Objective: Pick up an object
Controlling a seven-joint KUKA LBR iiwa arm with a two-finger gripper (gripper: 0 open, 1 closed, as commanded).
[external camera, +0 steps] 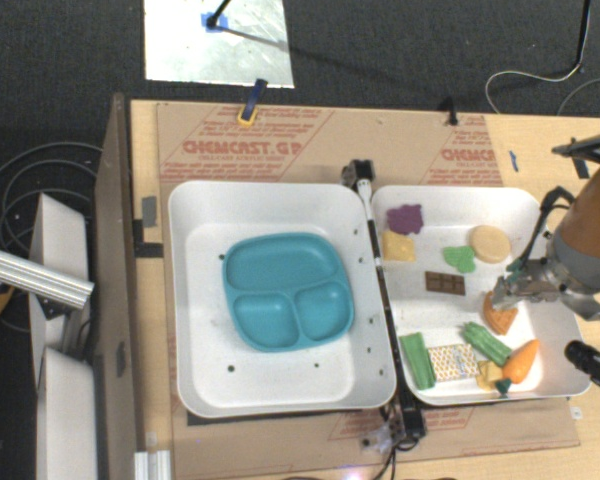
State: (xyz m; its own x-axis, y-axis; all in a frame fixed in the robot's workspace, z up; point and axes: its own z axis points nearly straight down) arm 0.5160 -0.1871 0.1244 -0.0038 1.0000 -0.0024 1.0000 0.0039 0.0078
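An orange-brown toy piece [499, 318] sat near the right bin's [450, 208] right side, and the gripper [508, 294] was right on top of it, touching. Whether the piece was actually clamped, I couldn't tell. Just below lay a carrot [521, 361] and a green pod [487, 343]. Over in the left bin [195, 218], a teal divided tray [285, 290].
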